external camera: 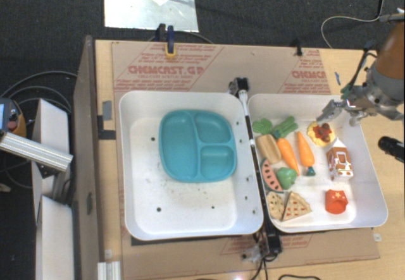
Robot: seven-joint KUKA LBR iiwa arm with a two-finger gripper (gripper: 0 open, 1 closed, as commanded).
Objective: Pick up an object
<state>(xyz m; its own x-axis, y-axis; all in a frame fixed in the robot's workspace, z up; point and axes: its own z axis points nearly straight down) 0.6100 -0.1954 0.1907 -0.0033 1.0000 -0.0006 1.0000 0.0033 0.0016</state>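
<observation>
The right white bin [370,174] holds several toy foods: two orange carrots [288,153] [305,149], a round yellow tart with red topping [321,133], a small orange-and-white carton [339,164], a red piece [336,201], a watermelon slice [271,174], pizza wedges [295,207], a bread roll [268,146] and green pieces [285,126]. My gripper [342,112] hangs over the bin's back right part, just above and right of the tart. Its fingers stand apart with nothing between them.
The left white bin [142,209] carries a teal divided plate [196,146]. A ridge [250,146] separates the two bins. A cardboard sheet [190,64] lies under them. The arm [389,70] comes in from the right, with a cable above it.
</observation>
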